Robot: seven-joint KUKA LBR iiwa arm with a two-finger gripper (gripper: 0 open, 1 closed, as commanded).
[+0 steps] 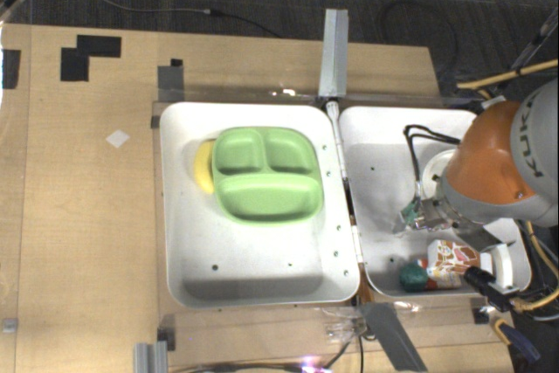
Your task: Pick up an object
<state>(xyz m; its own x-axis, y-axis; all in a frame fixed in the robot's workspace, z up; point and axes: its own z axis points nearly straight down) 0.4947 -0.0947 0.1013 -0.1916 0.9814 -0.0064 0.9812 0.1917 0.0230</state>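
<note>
The gripper [419,217] hangs low in the right bin [377,188], its grip impossible to tell, with a small packet [451,262] just below it, a green object [412,277] beside that, and a green tray [265,173] far left.

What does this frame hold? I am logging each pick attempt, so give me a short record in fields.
left bin: green divided tray lying over a yellow object
right bin: teal object and orange-and-white packet near the front edge
arm: enters from the right, orange band over the right bin
gripper: low in the right bin, above the packet; grasp cannot be judged
</note>
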